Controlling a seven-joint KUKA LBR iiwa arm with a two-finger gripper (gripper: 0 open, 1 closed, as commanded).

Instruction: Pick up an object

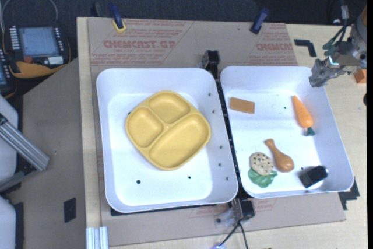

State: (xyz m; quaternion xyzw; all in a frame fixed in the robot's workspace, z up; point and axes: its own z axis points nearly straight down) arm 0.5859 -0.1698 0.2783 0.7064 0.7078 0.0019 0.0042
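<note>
The right bin [250, 76] holds an orange carrot [302, 112], a tan cracker slab [242, 105], a brown drumstick [279, 155], a cookie on a green leaf [261, 167] and a small black block [313, 176]. My gripper [322, 74] hangs at the bin's far right rim, above and a little right of the carrot, with nothing between its fingers that I can make out. The left bin [111, 125] carries a yellow divided plate [168, 129].
The bins sit side by side on a cardboard-covered bench [175, 38], joined by black clips [210, 59]. A handheld pendant [36, 46] lies off the bench at the left. Metal framing [23, 146] stands at the left edge.
</note>
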